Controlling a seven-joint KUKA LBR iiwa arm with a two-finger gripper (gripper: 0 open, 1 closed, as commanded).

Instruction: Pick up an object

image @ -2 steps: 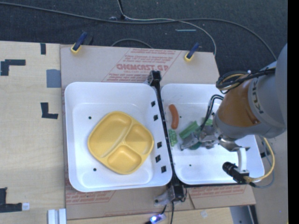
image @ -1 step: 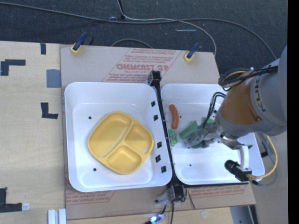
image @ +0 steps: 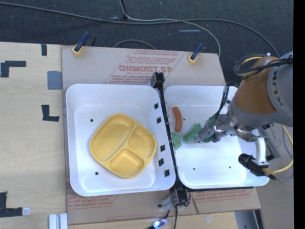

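In the right bin point(image: 209, 173) an orange-brown sausage point(image: 177, 119) lies near the left wall. A green object point(image: 191, 132) rests just right of it, and a smaller green piece point(image: 177, 140) sits lower by the divider. My gripper point(image: 208, 133) is low over the bin, its tip against the right end of the green object. The wrist hides how the tip meets that object. A yellow divided plate point(image: 123, 145) lies in the left bin point(image: 76, 128).
A black divider strip point(image: 164, 128) runs between the two bins. The arm's grey and orange body point(image: 259, 99) covers the right bin's upper right part. Cables point(image: 257, 163) hang by the bin's right edge. Clamps point(image: 80, 43) hold the cardboard base.
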